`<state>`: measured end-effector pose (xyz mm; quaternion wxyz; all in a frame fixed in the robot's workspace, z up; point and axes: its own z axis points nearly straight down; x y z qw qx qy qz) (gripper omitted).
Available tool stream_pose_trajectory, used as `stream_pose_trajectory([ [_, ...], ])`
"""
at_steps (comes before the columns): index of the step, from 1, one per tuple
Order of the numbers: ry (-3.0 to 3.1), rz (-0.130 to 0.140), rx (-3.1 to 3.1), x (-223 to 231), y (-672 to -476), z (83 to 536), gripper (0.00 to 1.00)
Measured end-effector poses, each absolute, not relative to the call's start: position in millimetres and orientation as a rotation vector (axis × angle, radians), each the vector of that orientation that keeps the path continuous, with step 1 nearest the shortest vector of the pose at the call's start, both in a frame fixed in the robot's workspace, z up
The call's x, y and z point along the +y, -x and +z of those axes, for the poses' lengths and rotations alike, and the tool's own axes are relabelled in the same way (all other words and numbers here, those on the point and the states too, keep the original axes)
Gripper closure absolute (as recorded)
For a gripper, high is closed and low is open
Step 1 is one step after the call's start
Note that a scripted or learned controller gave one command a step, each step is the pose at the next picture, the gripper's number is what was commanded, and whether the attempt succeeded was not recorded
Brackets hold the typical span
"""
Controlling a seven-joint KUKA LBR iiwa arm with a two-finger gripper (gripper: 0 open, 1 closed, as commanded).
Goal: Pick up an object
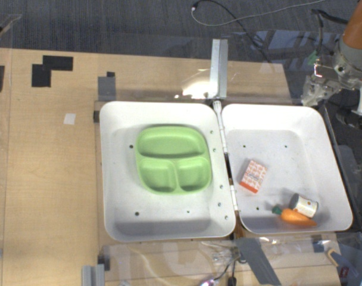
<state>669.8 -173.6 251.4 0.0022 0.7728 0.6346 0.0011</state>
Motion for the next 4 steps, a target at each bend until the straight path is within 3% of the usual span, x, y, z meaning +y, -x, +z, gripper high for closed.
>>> stream_pose_trajectory([
  [1,-2.085,0.004,2.344,-154.6,-670.4,182.3,1.0],
  [2,-2.009,0.006,2.406,-153.0,-670.8,207.3,1.0],
  [3,-2.355,0.007,2.073,-111.5,-643.8,96.8,1.0],
  [4,-2.475,0.008,1.924,-156.9,-652.1,207.7,1.0],
])
